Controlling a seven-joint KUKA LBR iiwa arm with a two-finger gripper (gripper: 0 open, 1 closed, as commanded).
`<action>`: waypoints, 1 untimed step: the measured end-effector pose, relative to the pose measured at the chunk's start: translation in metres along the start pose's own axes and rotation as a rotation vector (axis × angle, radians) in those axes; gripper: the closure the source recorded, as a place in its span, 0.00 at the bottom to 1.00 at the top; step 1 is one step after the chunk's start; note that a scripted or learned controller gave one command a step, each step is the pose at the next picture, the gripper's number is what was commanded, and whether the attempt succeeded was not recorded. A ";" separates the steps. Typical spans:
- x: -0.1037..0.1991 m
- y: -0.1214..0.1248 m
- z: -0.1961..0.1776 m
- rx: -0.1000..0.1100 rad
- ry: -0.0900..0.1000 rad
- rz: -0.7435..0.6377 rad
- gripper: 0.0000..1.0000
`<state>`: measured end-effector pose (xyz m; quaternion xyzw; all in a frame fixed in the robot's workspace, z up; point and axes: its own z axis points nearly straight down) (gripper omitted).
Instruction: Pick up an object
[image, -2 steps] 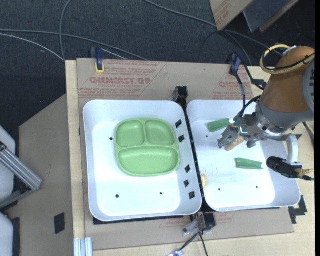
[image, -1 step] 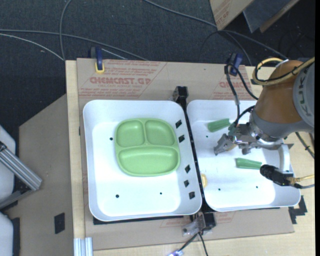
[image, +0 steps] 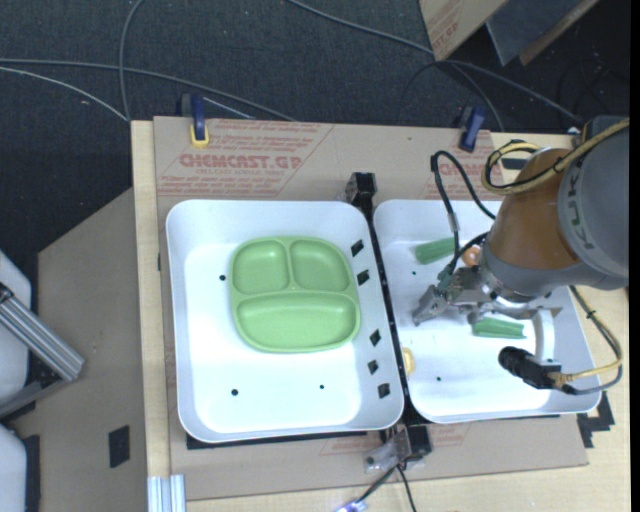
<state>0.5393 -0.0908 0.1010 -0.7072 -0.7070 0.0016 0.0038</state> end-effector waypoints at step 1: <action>-0.001 0.002 -0.014 -0.007 -0.001 0.001 1.00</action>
